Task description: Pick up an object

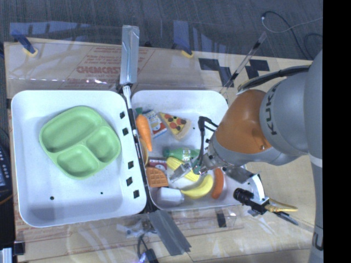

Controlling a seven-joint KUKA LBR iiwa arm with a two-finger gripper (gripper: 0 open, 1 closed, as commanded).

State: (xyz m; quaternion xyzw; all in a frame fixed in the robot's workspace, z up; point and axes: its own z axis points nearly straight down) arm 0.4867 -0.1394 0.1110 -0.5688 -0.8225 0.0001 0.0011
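The grey arm [285, 119] reaches in from the right, its orange-banded wrist [247, 130] bent down and leftward.

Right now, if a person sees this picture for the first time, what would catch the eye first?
Probably the arm, grey with an orange band, reaching in from the right over the right bin. Below it lies a bright heap of toy food: a banana, a carrot, a pizza slice. In the left bin sits a pale green divided plate, alone.
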